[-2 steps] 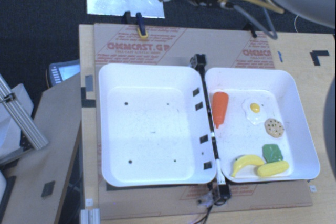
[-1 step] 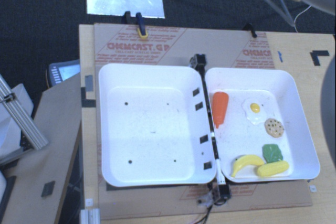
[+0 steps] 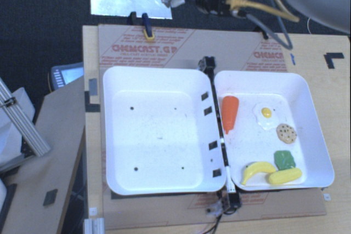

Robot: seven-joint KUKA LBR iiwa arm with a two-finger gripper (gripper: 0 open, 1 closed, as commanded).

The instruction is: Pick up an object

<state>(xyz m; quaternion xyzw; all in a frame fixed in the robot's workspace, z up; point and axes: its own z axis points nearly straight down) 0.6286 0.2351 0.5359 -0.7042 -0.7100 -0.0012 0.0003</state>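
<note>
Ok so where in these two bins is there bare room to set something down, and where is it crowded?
The left bin has a wholly bare floor, wall to wall. In the right bin, bare floor lies between the carrot, the fried egg and the banana. Its front right corner is crowded: cookie, green piece, yellow piece.

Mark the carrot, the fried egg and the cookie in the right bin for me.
carrot (image 3: pixel 229 113): camera view, middle of its orange body.
fried egg (image 3: pixel 266 113): camera view, on the yellow yolk.
cookie (image 3: pixel 286 133): camera view, centre of the round speckled face.
</note>
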